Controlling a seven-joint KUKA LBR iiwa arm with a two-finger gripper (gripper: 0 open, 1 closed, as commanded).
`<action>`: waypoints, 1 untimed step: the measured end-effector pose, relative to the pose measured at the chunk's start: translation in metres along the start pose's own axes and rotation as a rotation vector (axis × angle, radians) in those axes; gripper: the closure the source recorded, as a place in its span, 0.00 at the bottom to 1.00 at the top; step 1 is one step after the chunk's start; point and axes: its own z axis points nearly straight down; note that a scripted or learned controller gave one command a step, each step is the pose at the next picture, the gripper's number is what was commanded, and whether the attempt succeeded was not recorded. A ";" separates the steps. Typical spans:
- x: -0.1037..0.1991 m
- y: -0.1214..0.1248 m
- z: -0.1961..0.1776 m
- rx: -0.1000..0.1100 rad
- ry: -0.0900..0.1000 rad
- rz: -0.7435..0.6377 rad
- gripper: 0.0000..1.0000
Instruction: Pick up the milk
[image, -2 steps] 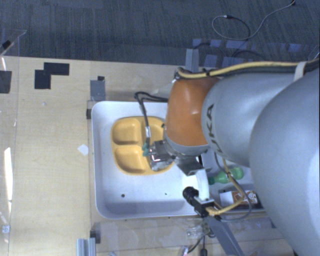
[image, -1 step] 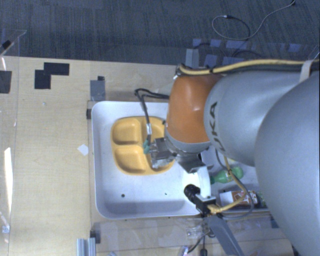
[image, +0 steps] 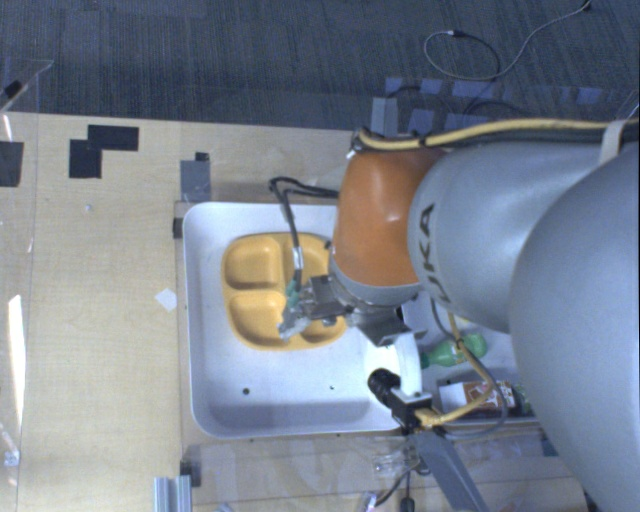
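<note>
My gripper (image: 296, 316) hangs low over the left bin (image: 215, 330), right above the near right part of a yellow sectioned dish (image: 258, 285). The orange wrist band (image: 378, 225) and the grey arm cover most of the right bin. Just below the wrist, a small white shape (image: 405, 358) peeks out at the left edge of the right bin. It may be the milk carton, but too little of it shows to be sure. Nothing can be seen held in the gripper.
A green bottle (image: 455, 350) and a brown box (image: 470, 395) lie in the right bin, partly under the arm. A black cable (image: 285, 205) loops from the wrist over the left bin's back rim. Bare white floor fills the left bin's front.
</note>
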 end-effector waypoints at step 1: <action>-0.001 0.001 -0.011 -0.003 0.000 -0.002 1.00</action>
